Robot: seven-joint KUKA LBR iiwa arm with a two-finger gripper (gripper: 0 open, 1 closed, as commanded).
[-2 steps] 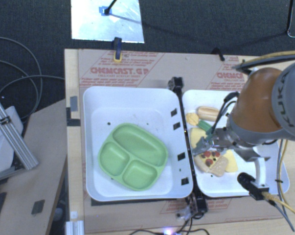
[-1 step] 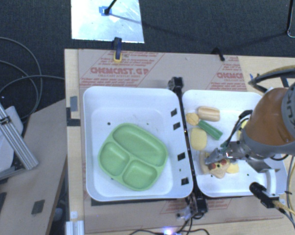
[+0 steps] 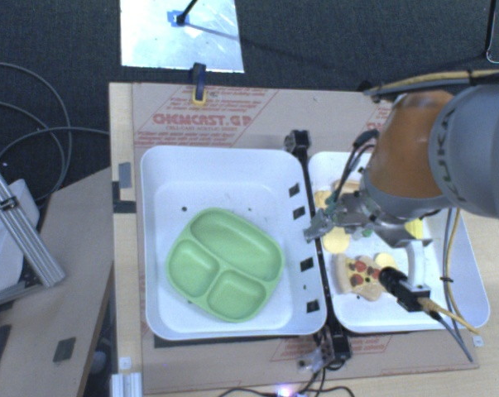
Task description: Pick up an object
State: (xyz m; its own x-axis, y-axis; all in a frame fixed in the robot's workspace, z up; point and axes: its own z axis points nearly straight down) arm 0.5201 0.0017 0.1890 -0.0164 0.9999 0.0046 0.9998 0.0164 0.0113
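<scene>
The arm [image 3: 435, 151] reaches in over the right-hand white bin [image 3: 472, 304], its hand [image 3: 342, 222] low near that bin's left wall; whether it is apart or together cannot be told. Beneath and beside it lie small toy foods: a yellow round piece [image 3: 336, 241], a pizza slice [image 3: 361, 275] toward the bin's near edge, and another yellow piece [image 3: 385, 261] touching the slice. The left bin [image 3: 162, 188] holds a green divided plate [image 3: 224, 263] near its middle.
</scene>
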